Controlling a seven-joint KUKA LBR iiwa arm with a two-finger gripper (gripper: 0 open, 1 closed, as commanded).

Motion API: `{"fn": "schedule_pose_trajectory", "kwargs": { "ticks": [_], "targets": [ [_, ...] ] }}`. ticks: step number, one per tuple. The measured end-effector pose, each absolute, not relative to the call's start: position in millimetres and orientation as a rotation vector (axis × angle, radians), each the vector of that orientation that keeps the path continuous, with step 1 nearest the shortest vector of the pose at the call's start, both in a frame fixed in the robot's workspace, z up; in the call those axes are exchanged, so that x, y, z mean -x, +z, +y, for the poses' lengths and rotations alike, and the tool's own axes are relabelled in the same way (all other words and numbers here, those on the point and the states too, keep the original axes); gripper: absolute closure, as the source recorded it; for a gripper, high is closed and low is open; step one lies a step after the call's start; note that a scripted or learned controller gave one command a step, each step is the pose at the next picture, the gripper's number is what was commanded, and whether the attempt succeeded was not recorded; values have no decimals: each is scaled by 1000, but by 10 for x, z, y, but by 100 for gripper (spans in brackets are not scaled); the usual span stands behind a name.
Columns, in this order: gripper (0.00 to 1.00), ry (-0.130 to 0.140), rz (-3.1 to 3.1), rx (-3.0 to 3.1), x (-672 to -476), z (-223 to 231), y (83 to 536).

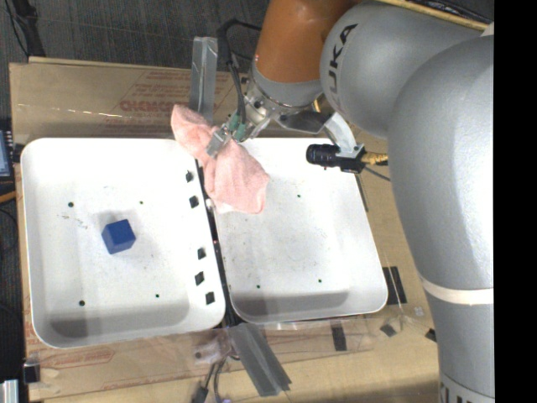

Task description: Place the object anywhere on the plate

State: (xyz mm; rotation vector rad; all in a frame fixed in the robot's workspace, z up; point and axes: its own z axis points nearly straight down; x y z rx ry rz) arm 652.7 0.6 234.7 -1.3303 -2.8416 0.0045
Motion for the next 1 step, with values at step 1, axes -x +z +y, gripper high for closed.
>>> {"fn": "schedule_pose_trajectory", "kwargs": {
  "ticks": [1],
  "targets": [
    [100, 3, -3053, 731, -6458, 515, 2242]
  ]
}}
